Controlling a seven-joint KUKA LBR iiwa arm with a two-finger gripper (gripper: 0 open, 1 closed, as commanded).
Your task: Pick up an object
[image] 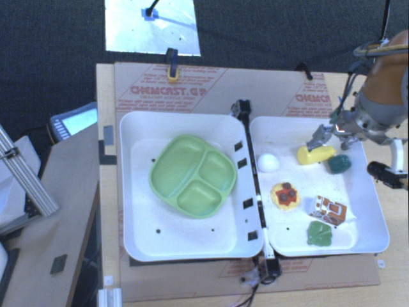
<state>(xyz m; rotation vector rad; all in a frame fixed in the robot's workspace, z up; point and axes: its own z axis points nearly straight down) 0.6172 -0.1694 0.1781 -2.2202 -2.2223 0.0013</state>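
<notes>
The right bin (367, 200) holds several small things. A yellow banana-like piece (316, 155) lies near its far side, with a dark green lump (339, 164) just to the right. My gripper (332, 142) hangs right above these two, reaching in from the right. Its fingers stand apart, open: one grey finger (317, 135) comes down at the yellow piece's upper edge, the other sits above the dark green lump. Nothing is lifted between them. Nearer the front lie a small pizza toy (285, 195), a brown and white box (329, 210) and a green leafy piece (319, 233).
A white ball (268, 162) rests by the divider in the right bin. The left bin (137, 139) carries a light green divided plate (193, 175). A black clip strip (250, 171) runs along the seam between the bins.
</notes>
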